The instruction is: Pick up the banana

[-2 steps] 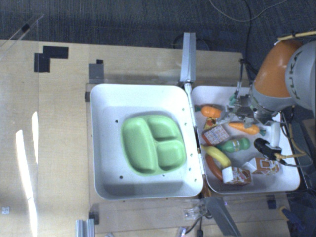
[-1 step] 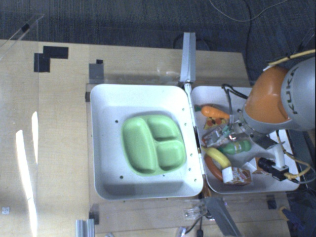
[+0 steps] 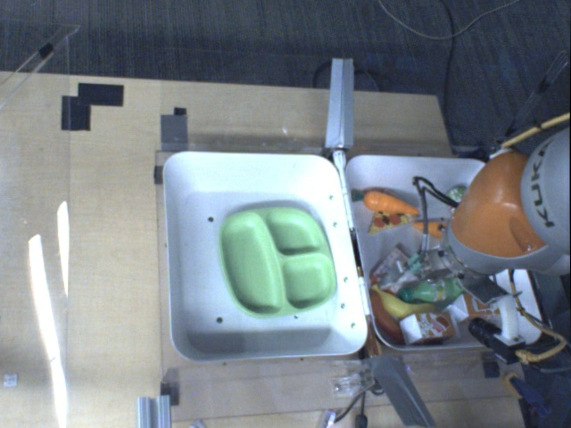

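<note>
The yellow banana [image 3: 391,304] lies near the front left of the right bin [image 3: 403,169], partly under a green item [image 3: 430,290] and other clutter. My gripper [image 3: 434,267] reaches down into that bin from the right, just above and to the right of the banana. It hangs below the arm's orange band [image 3: 500,208]. The clutter and the wrist hide the fingertips.
An orange carrot [image 3: 389,202] lies at the back of the right bin. Packets and small items [image 3: 426,326] crowd its front. The left bin [image 3: 192,328] holds a green divided plate [image 3: 277,259]. A metal divider [image 3: 340,105] stands between the bins at the back.
</note>
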